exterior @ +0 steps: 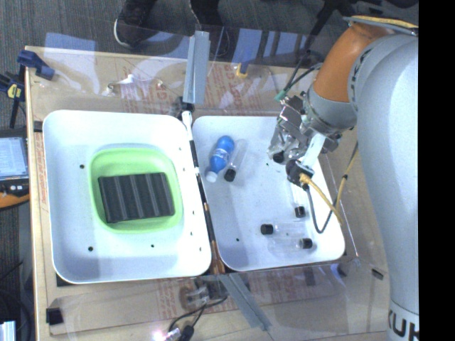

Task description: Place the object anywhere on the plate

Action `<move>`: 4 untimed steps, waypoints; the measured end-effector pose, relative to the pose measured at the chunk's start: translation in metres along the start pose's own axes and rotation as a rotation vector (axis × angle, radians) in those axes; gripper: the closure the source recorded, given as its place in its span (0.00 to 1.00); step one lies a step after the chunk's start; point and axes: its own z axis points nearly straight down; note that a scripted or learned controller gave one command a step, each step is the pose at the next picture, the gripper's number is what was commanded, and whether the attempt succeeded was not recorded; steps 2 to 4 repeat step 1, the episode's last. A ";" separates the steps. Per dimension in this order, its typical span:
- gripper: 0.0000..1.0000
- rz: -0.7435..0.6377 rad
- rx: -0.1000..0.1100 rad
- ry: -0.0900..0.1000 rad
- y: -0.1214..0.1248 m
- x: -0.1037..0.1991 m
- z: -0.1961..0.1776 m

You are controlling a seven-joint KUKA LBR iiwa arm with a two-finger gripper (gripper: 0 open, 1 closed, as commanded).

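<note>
Over the right white bin [242, 247], metal jaws [284, 151] with opening unclear, blue plastic bottle [220, 155], square green plate [135, 190].

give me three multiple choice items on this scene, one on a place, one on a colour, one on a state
1. Where does the blue bottle lie?
A. on the green plate
B. in the right bin, near its left wall
C. on the bench outside both bins

2. What colour is the plate in the left bin?
A. green
B. red
C. yellow

3. How does the blue bottle stand relative to the claw?
A. lifted, between the claw's tips
B. resting on the plate under the claw
C. lying on the bin floor, apart from the claw

Answers:
1. B, the blue bottle lies in the right bin close to the wall shared with the left bin.
2. A, the plate has a green rim around a dark ridged centre.
3. C, the claw hangs over the bin's right part, with bare floor between it and the bottle.
</note>
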 end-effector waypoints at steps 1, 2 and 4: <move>0.00 0.000 0.000 0.000 0.000 0.000 0.000; 0.00 0.000 0.000 0.000 0.000 0.000 0.000; 0.00 0.000 0.000 0.000 0.000 0.000 0.000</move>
